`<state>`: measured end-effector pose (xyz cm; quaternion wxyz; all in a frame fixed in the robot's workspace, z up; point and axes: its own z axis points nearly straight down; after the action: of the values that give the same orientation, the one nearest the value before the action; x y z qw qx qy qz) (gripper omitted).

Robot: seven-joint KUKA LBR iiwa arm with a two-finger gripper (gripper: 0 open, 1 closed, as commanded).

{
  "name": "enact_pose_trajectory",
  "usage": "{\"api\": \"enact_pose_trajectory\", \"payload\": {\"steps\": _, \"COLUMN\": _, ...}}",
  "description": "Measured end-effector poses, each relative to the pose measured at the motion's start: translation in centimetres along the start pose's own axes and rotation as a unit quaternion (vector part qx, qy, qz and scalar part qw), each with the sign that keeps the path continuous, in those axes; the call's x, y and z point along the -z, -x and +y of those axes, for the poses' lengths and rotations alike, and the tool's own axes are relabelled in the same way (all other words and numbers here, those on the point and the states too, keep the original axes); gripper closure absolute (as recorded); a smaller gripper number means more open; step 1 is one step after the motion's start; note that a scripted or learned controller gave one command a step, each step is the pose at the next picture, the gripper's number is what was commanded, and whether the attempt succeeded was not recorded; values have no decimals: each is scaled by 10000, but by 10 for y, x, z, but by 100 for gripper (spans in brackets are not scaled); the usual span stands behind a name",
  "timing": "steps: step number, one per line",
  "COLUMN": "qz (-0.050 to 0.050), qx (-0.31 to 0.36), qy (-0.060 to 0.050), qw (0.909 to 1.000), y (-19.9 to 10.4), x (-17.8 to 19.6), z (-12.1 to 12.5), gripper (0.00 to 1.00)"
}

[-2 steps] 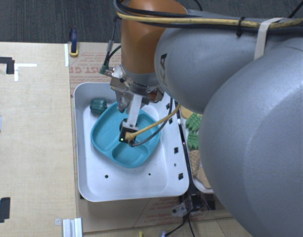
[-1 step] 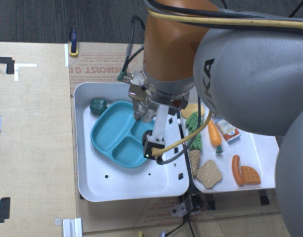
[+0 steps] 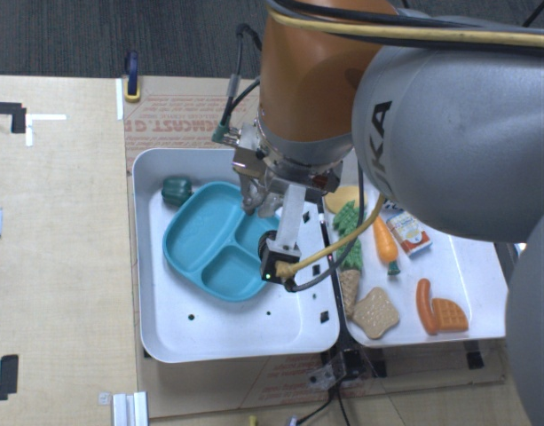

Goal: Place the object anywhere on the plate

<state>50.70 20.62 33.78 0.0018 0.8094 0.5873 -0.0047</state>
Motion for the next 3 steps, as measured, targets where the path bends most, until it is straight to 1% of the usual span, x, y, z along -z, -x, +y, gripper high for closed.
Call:
{"api": "enact_pose_trajectory", "payload": {"steps": 1, "qz": 10, "qx": -761, "qy": -21, "qw": 9971, "y": -33, "x": -137, "z": 28, "gripper": 100}}
{"api": "enact_pose_trajectory", "payload": {"steps": 2, "qz": -15, "qx": -754, "qy": -33, "qw": 9971, "y": -31, "x": -129, "z": 29, "gripper": 100}}
{"api": "enact_pose_trajectory", "payload": {"steps": 3, "qz": 24, "qx": -1472, "qy": -5, "qw": 9891, "y": -64, "x": -123, "z": 126, "gripper": 100}}
